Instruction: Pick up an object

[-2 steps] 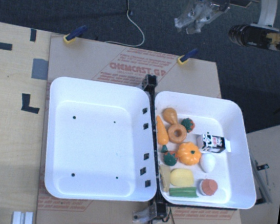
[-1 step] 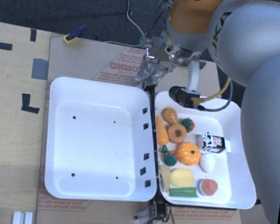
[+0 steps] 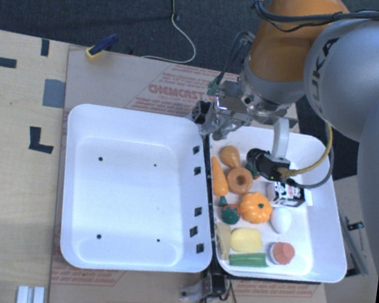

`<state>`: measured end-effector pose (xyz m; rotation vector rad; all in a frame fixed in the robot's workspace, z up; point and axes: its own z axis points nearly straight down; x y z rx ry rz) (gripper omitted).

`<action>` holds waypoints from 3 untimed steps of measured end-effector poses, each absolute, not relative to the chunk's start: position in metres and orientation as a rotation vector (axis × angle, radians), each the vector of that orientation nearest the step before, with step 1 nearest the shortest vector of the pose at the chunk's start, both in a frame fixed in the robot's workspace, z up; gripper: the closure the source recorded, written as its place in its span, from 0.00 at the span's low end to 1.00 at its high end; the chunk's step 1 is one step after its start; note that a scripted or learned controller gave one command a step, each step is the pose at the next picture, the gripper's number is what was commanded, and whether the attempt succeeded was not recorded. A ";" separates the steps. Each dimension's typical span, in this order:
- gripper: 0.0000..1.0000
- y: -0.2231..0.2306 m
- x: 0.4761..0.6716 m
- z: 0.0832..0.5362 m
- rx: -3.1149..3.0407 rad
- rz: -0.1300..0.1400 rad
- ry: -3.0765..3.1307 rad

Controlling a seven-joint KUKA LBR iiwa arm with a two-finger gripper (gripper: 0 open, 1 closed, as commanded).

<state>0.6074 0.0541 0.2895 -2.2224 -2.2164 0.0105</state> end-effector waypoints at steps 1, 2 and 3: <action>1.00 0.071 0.634 0.409 -2.223 -0.017 -2.232; 1.00 0.078 0.669 0.543 -2.224 -0.019 -2.234; 1.00 0.124 0.652 0.373 -2.207 0.023 -2.219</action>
